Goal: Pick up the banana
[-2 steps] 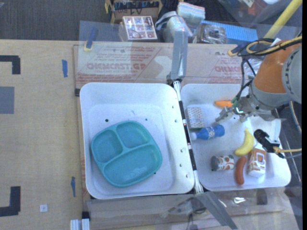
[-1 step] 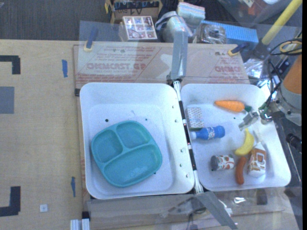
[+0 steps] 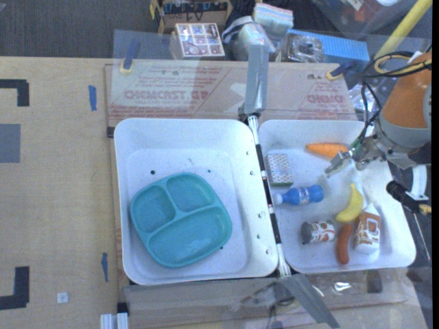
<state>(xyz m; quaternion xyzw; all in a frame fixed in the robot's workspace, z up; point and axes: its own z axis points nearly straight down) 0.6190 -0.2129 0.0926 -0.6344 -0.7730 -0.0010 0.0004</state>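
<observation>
banana (image 3: 352,205) lay in the right bin (image 3: 401,252), toward its right side, curved and yellow, just above a sausage (image 3: 343,243) and beside a small carton (image 3: 369,233). gripper (image 3: 341,162) hung over the same bin, above and to the left of the banana, not touching it, near a carrot (image 3: 327,149); whether its claw was wide or narrow could not be told. a blue bottle (image 3: 299,196), a can (image 3: 317,232) and a sponge (image 3: 279,168) lay farther left. a teal divided plate (image 3: 181,218) sat in the left bin (image 3: 137,139).
</observation>
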